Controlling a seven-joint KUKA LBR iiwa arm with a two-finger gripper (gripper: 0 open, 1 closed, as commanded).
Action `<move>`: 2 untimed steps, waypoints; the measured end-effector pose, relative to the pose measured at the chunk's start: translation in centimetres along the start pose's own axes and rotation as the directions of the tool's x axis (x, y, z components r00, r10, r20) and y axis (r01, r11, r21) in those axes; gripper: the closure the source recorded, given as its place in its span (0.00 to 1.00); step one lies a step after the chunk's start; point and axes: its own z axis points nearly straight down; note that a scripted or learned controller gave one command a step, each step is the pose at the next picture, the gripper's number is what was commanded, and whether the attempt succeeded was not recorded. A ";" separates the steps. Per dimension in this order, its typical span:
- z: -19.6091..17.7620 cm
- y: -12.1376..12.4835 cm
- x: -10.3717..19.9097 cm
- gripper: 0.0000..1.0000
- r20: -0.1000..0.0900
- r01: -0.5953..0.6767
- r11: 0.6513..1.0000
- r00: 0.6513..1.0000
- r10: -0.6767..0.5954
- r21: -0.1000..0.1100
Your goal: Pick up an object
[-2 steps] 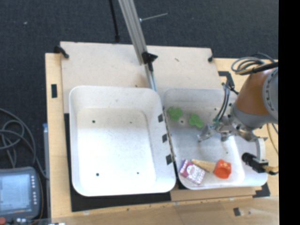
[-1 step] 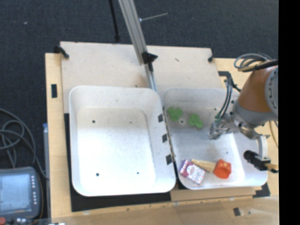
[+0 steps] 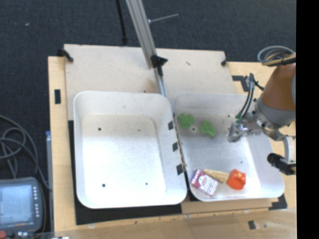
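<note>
Several small objects lie in the right bin (image 3: 259, 183). Two green pieces (image 3: 186, 120) (image 3: 208, 128) sit near its back left. By the front rim lie a small pink-and-white packet (image 3: 204, 182), a tan cone-shaped piece (image 3: 215, 174) and a red-orange toy (image 3: 237, 179). My gripper (image 3: 235, 132) hangs over the bin's right half, just right of the nearer green piece and apart from it. I see nothing between its fingers.
The left bin (image 3: 124, 148) lies beside the right one, with black clips along the shared rim (image 3: 177, 148). A slanted metal camera pole (image 3: 142, 29) rises from the bench's back. A grey pendant with cables (image 3: 17, 203) sits at the lower left.
</note>
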 end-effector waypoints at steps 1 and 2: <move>-6.3 0.6 0.3 1.00 0.001 0.007 1.000 1.000 -0.007 -0.003; -9.5 0.7 0.2 1.00 0.000 0.008 1.000 1.000 -0.008 0.000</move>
